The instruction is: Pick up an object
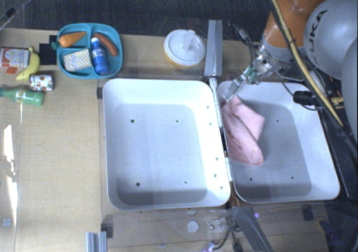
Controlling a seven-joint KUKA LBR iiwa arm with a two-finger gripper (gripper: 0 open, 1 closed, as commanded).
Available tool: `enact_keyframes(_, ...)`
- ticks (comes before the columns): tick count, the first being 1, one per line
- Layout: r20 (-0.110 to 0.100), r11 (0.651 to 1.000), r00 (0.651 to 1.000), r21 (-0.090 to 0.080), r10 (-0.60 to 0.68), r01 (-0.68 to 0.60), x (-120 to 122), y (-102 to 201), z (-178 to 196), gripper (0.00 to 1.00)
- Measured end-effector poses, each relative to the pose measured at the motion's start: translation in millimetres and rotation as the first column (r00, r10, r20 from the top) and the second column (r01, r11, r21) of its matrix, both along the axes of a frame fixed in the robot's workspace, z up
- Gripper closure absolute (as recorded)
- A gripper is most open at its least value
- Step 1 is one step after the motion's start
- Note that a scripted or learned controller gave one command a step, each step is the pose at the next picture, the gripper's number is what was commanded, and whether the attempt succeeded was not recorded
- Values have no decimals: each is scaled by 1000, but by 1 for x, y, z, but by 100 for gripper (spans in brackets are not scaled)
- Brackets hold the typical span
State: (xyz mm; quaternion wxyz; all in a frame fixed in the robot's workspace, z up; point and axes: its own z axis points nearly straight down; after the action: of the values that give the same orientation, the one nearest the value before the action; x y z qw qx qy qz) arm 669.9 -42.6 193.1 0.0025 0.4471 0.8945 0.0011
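Nearest the bottom edge, the wooden bench (50, 189) shows a pale, smooth grain, with small metal fittings below the bins. Above it sit two shallow white plastic bins with rounded corners, side by side. The left bin (162, 144) has a flat floor dotted with a few small holes. The right bin (291, 172) holds a pink cloth (243, 131), soft and crumpled into a long lump, lying against the bin's left wall and running from its upper left corner toward the middle.

At the cloth's upper end, the gripper (235, 89) points down and left, its slim metal tip touching or just above the fabric; whether it is released or clenched on the cloth cannot be told. Behind it rises the arm (330, 27), smooth grey with an orange band, cables looping around it.

Farther back on the bench stand a round yellow tub with a white lid (184, 48), a blue divided tray (89, 50) of toy food, and at far left a banana (29, 65), a small can (41, 82) and a green bottle (22, 96).
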Motion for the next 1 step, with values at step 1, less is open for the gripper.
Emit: enact_keyframes(1,-3,992,992,1,-125,125,-34,-6,-9,0)
